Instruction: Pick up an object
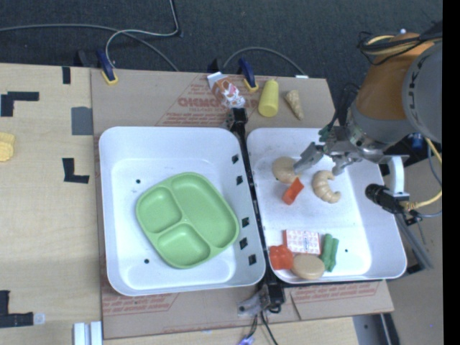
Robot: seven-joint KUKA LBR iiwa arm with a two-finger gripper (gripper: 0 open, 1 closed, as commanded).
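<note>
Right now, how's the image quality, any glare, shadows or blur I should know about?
In the camera view the light is even and soft; the right bin floor is bright, near washed out, though the items in it stay readable. The green tray casts only a faint shadow in the left bin. The pincer is a little soft, its fingers dark against the white; the croissant is fairly sharp.

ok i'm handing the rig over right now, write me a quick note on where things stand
Gripper: open, over the right bin, holding nothing.
Things in the right bin: croissant just below the fingers, beige roll and orange piece to its left; patterned box, green item, tan round piece and an orange-red piece at the near end.
Left bin: green divided plate.
Done: nothing lifted.
Left: close on one object, likely the croissant, and lift.
</note>
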